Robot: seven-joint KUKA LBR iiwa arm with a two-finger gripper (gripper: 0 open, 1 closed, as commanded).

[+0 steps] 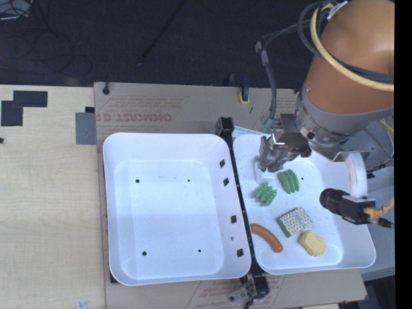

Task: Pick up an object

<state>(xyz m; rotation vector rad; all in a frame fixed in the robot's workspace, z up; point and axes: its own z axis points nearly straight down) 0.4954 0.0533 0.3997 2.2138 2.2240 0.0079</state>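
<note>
My gripper (269,163) hangs over the far left part of the right bin (360,259), just above and left of two green items. One is a smooth green pod (289,181). The other is a spiky green piece (264,193), directly below the fingers. Further toward the front lie an orange-red sausage (267,237), a green and white patterned block (295,221) and a yellow corn piece (312,243). Nothing shows between the fingers; whether they are apart is hidden by the dark gripper body.
The left bin (122,172) sits beside the right one, with a black divider (235,198) between them. A black cylinder with a white disc (344,201) juts in at the right bin's right side. The arm's large orange band (357,37) looms above.
</note>
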